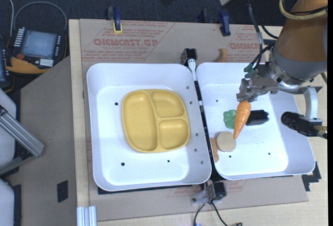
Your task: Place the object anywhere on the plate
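From the fixed overhead camera, the bench carried two shallow white bins side by side. The left bin [99, 116] held a yellow moulded plastic plate with three compartments [155, 119], lying flat near the bin's middle with all three wells bare. The right bin [291, 160] held the loose items and the working end of the grey arm [307, 17], which came in from the right.

The two-finger gripper [247, 98] sat over the far-left part of the right bin, pointing down. Directly beneath it hung a small orange plastic carrot [240, 118], its thick end up at the fingertips and its point aimed toward the near left. Its top appeared pinched between the fingers, which were drawn in narrow around it, though the contact itself was small and hard to read. Whether the tip was lifted or resting on the bin floor could not be told.

A green leafy toy piece [229, 116] lay just left of the carrot, a black block [257, 117] just right of it, and a round beige disc [226, 141] near its point.

The plate lay well to the left of the gripper, across the two bins' adjoining rims. By my judgement the coming move was a lift clear of those rims, then a leftward carry.
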Controlling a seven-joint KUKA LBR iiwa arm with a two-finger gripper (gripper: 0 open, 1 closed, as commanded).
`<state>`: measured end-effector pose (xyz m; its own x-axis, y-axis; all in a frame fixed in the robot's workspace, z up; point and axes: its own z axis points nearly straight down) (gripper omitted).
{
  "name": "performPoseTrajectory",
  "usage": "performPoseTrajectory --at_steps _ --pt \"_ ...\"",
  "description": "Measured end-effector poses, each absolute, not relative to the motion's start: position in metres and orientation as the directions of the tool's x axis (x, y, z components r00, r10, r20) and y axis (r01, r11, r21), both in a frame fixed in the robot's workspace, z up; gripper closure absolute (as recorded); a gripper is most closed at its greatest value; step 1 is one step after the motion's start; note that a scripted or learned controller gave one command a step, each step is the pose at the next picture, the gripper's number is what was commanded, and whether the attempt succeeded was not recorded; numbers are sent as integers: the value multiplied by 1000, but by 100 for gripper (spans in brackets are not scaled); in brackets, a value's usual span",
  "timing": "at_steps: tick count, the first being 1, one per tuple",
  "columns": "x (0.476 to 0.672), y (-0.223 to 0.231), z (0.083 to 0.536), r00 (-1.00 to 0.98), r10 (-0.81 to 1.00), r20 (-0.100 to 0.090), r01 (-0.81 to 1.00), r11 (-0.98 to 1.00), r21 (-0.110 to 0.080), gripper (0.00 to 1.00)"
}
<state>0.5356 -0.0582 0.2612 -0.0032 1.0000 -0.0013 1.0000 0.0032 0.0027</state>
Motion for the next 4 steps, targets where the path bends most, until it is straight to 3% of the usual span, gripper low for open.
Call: performPoseTrajectory --at_steps 2,3,4 --pt "587 37 259 -5 1000 0 1000 5 4 100" --pt "606 84 232 -5 1000 0 1000 5 2 100" --pt "638 127 235 -3 1000 1 1000 3 5 100"
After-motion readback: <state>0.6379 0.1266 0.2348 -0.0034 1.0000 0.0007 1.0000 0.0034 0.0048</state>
